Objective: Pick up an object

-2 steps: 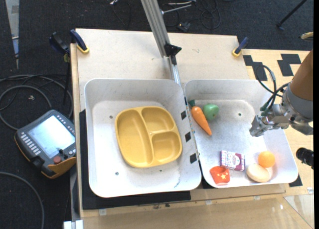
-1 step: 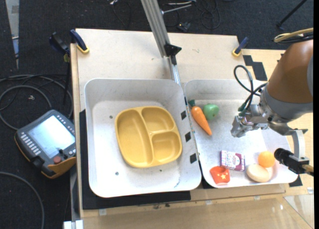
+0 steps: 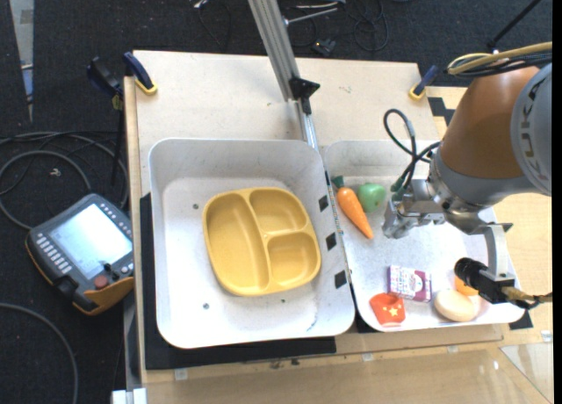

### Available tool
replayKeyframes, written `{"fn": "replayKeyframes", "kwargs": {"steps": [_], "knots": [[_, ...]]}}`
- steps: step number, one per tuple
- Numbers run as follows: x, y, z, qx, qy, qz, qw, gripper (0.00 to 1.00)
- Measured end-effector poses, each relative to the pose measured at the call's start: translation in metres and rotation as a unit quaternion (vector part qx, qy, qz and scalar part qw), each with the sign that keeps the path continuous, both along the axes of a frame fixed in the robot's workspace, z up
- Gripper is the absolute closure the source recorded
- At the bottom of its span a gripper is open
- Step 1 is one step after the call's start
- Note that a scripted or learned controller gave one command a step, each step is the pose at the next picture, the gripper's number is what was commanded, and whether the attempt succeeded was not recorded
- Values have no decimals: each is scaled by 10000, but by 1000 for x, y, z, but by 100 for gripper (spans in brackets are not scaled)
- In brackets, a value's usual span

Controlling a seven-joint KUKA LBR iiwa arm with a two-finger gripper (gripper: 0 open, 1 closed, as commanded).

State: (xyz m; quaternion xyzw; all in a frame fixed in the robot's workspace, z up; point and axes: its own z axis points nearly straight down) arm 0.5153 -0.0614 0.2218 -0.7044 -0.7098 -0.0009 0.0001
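In the camera view, the arm is reaching in from three o'clock, and its pincer [image 3: 397, 220] is hanging low over the right bin [image 3: 369, 149], near that bin's middle. Whether the pincer is apart or together cannot be told from this slant.

The nearest candidate is the toy carrot [image 3: 354, 209], lying just beside the pincer toward nine o'clock. Its long axis is running from about eleven o'clock, at the thick end, to five o'clock, at the tip, so the tip is pointing toward the pincer. A green toy [image 3: 373, 193] is sitting against the carrot, toward eleven o'clock from the pincer.

Other objects are lying toward six o'clock in the same bin: a small purple-and-white packet [image 3: 409, 283], a red toy [image 3: 387, 308] and a pale round piece [image 3: 457, 306]. A yellow divided plate [image 3: 262, 240] is resting in the left bin [image 3: 176, 306] on the bench [image 3: 219, 86].
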Motion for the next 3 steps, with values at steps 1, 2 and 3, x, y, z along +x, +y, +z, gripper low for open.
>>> {"fn": "replayKeyframes", "kwargs": {"steps": [1,2,3], "knots": [[-3,48,12,1,-2,3,10000,100],[-3,104,2,0,20,1,10000,100],[-2,157,22,2,-1,3,10000,100]]}}
